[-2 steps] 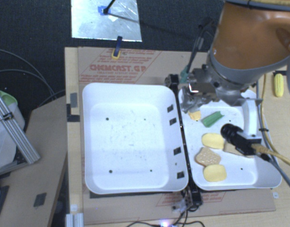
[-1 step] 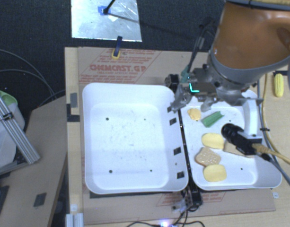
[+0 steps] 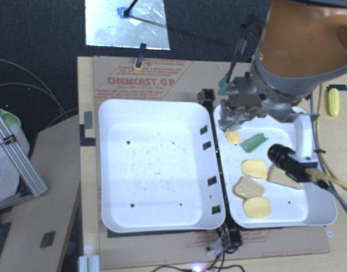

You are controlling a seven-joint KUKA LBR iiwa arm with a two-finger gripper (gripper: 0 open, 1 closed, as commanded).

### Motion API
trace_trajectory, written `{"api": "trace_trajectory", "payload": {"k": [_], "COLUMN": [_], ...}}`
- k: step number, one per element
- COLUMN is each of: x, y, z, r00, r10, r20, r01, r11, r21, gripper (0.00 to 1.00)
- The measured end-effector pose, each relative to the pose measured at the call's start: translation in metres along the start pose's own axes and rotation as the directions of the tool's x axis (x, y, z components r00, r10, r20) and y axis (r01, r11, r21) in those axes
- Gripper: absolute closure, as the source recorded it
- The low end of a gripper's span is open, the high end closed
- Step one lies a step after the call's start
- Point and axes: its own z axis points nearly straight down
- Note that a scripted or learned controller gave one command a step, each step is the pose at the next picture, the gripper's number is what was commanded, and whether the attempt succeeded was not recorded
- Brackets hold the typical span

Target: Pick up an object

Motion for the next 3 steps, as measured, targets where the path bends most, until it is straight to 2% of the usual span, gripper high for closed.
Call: {"api": "trace_trajectory", "payload": {"k": [1,2,3], "x": [0.0,-0.033,-0.126], "y": [0.001,0.0,0.02], "z": [-0.011,-0.112,0.045], "r00": [1.0,1.0,1.0], "r10": [-0.005,0.012,0.018], "r20": [0.0,-0.001,0.005], "r01": [0.005,-0.012,-0.018], "r11": [1.0,1.0,1.0], "r21": [-0.003,-0.009,0.017], "gripper": [1.0,1.0,1.0]}}
